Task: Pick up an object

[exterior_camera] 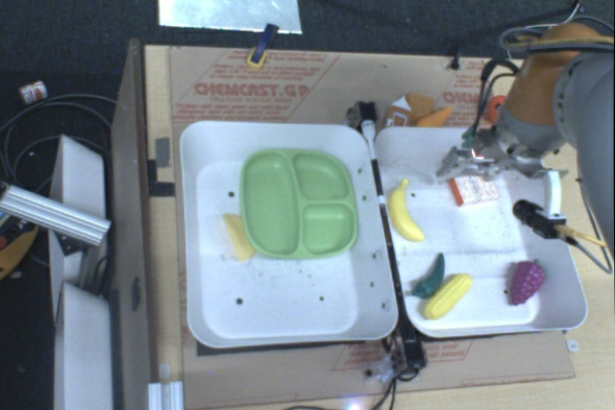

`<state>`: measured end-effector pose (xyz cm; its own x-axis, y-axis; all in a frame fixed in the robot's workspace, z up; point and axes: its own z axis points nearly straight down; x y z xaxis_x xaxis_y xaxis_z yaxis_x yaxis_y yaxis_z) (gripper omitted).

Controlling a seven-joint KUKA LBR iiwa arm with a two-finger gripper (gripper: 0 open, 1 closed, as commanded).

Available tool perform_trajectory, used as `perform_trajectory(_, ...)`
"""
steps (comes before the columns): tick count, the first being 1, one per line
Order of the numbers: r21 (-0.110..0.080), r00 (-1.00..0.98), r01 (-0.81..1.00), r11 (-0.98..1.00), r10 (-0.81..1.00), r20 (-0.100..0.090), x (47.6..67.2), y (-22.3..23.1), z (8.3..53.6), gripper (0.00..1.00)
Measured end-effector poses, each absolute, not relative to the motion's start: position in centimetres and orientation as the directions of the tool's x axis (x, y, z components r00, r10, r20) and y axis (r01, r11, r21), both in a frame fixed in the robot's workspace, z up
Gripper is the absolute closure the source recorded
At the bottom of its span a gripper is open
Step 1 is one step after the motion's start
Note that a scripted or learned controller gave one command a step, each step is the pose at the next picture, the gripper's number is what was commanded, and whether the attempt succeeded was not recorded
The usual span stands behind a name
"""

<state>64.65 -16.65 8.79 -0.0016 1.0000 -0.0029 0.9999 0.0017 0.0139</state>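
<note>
The gripper (473, 160) hangs low over the back of the right bin (567, 302), just above a small red and white packet (475, 192), probably its target, though I cannot tell if it grips anything, while the banana (406, 214) lies apart.

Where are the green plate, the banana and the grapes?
green plate (298, 205), camera view, on its middle ridge.
banana (405, 214), camera view, on its middle.
grapes (525, 281), camera view, on the bunch's middle.
</note>
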Motion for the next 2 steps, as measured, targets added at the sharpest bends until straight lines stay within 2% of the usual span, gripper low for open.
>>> perform_trajectory(1, 0.023, -0.008, 1.000, 0.008, 1.000, -0.009, 65.0, -16.7, 10.4, 1.00)
perform_trajectory(2, 0.008, 0.001, 1.000, -0.001, 1.000, -0.003, 58.9, -18.1, 20.1, 1.00)
